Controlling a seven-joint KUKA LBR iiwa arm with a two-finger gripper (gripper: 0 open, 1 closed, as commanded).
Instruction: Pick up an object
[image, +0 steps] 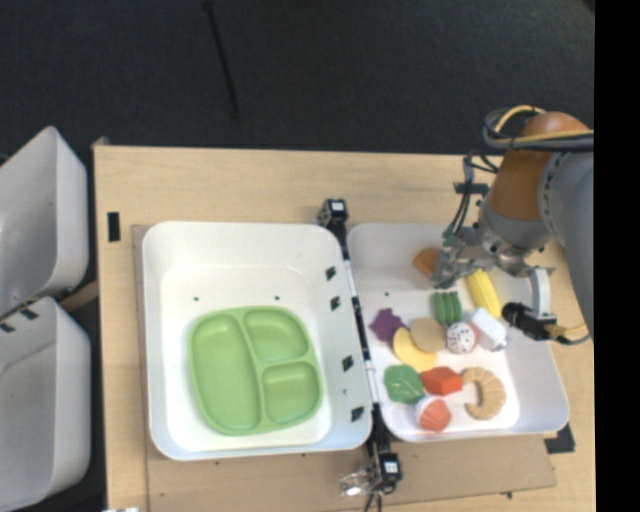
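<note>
Left bin (160, 300): holds a green divided plate (256, 368), three compartments, nothing on it.

Right bin (385, 250): toy food crowded in its near half. From the left: purple piece (386, 324), green leafy piece (403, 383), yellow banana-like piece (410, 349), tan round piece (427, 333), red piece (441, 380), orange-red piece (433, 414), green ridged piece (446, 305), white speckled ball (460, 338), croissant (485, 392), yellow corn (484, 292), white block (489, 327). An orange piece (427, 262) lies apart, toward the far wall.

Gripper (455, 265): low over the bin's far right part, arm coming in from the right. Fingers dark and blurred against the bin; can't tell whether apart or together, and nothing is seen between them.

Key relation: the orange piece lies just beside the gripper, on its left. The green ridged piece and corn lie just nearer the camera than the gripper; the corn's long axis runs from the far wall toward the near right. Judgement: nearest candidates are these three, and a short shift would reach any of them.
</note>
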